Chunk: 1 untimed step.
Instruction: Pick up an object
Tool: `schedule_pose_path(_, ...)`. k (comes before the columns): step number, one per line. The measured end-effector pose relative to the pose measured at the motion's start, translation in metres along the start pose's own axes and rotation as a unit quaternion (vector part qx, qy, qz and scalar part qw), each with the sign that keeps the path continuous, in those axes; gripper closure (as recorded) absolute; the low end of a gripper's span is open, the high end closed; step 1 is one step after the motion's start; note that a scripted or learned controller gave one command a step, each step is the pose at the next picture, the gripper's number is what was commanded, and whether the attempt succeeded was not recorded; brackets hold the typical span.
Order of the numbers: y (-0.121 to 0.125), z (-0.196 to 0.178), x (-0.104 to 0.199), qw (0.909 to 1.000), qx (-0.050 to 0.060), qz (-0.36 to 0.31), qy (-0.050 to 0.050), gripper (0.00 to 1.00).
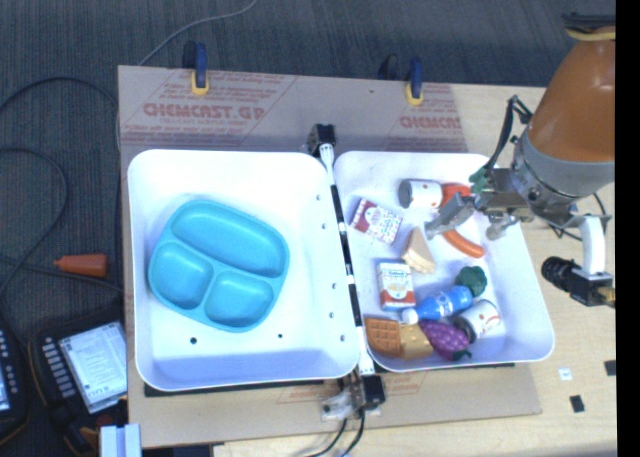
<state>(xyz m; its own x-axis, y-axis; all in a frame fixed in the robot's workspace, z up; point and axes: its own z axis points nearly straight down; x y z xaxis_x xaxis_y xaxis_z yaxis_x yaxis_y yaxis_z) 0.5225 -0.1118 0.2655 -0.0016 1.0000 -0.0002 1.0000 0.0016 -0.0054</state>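
The arm, grey with its orange band, reached in from the right of the frame, and its hand hung over the upper right part of the right bin; the two fingers stood spread apart with nothing visible between them, one toward the left and one lower right, just above an orange sausage-shaped toy; whether they touched it could not be told; near the hand, toward the upper middle of that bin, lay a small white can on its side; left of it sat a white and red carton, tilted; below that lay a pale wedge like cheese, and a second small red and white carton; along the lower part of the bin lay a blue bottle, a green piece, a white can with a red mark, a purple bunch of grapes, and a brown waffle-like piece beside a tan one, all crowded close together; the left bin held a blue divided plate with three compartments, lying slantwise across its middle; both bins rested on a brown board fixed to the bench by two blue and yellow clamps at the upper edge.
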Motion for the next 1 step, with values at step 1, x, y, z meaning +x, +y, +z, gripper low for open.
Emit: schedule_pose_path(1,0.0174,0.1762,0.0146,1.0000,0.000,0.000,0.001,0.00)
